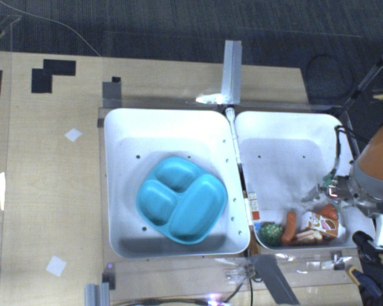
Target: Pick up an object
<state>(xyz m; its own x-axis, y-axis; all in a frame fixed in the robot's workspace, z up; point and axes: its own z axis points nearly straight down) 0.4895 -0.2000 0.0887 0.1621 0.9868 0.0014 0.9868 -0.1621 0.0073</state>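
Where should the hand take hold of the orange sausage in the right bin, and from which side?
Grip the sausage across its thin middle, coming straight down from above. It lies almost lengthwise toward the bin's front wall, with a green piece on its left and a packet close on its right, so side approaches look crowded.

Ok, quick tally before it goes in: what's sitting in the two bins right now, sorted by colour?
Blue: 1, the divided plate in the left bin
Green: 1, the broccoli-like piece in the right bin
Orange: 1, the carrot-like stick
White with red print: 1, the small packet
Total: 4
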